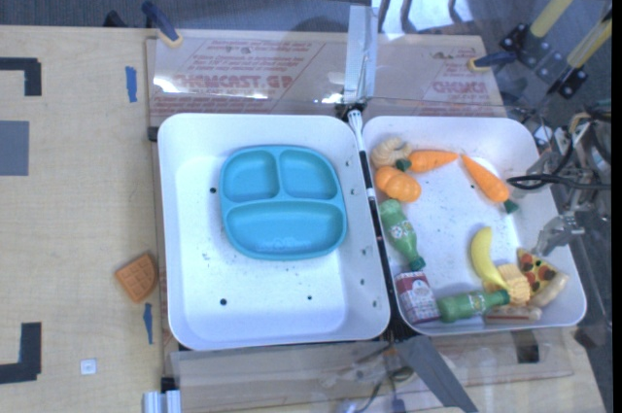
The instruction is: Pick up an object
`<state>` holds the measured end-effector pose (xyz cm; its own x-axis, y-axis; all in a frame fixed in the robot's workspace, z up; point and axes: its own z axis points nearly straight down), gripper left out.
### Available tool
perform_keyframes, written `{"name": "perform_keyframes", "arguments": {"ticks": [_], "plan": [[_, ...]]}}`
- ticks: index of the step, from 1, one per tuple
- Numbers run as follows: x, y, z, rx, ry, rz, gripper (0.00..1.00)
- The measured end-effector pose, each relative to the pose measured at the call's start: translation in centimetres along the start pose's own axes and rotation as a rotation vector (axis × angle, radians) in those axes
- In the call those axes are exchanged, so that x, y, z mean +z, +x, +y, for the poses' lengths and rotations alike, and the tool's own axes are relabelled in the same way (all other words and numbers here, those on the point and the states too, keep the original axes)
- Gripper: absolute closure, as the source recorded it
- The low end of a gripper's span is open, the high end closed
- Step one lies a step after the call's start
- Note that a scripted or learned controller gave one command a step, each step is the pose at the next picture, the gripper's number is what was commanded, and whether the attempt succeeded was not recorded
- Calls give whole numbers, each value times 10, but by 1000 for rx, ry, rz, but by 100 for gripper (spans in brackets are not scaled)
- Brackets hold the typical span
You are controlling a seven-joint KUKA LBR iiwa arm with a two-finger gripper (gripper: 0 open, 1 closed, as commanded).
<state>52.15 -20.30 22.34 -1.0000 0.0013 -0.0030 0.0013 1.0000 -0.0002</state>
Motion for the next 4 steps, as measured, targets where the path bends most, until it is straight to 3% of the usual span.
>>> {"name": "perform_keyframes", "arguments": {"ticks": [1,2,3,4], "plan": [[126,-28,-6,108,2,-6,0],[136,-115,12,391,0,-8,0],[123,-119,12,387,3,-20,100],[5,-114,24,534,0,-12,100]]}}
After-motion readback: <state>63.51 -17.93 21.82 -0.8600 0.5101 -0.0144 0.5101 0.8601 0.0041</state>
